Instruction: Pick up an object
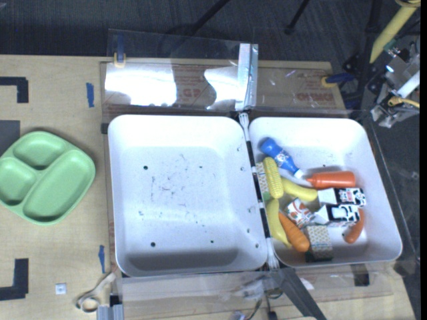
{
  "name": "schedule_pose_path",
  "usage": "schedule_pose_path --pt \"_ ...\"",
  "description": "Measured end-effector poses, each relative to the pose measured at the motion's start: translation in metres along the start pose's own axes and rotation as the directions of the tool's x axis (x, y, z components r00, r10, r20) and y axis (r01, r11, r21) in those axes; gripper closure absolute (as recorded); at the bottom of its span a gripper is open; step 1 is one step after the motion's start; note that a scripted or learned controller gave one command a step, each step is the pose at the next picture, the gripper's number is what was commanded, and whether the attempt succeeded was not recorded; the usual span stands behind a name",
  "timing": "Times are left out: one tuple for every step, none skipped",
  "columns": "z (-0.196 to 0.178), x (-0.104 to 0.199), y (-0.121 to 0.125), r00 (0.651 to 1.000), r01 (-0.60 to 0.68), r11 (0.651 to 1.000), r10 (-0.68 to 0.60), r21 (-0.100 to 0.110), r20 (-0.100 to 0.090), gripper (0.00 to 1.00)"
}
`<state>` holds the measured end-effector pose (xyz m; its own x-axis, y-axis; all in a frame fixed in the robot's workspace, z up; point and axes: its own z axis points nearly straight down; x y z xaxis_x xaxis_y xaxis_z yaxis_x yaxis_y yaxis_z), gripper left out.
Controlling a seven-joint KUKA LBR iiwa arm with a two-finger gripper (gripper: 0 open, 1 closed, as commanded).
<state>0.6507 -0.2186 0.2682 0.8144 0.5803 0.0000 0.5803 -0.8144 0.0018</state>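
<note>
Camera view, claw (392, 109) state unclear, orange marker (331, 178) lying lengthwise left-right.

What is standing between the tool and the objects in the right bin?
Nothing visible. The tool sits at the upper right, outside the right bin. The pile, with the blue bottle and the carrot, lies open from above.

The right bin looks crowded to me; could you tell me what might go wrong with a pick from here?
1. The toys in the right bin touch and overlap, so two may lift together.
2. The corn cob and banana lie close to the left wall, so a grasp there may hit it.
</note>
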Motion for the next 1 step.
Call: schedule_pose_path --pt "0.0184 -0.0045 -0.0086 0.924 -0.383 0.924 0.383 0.005 0.004 1.0"
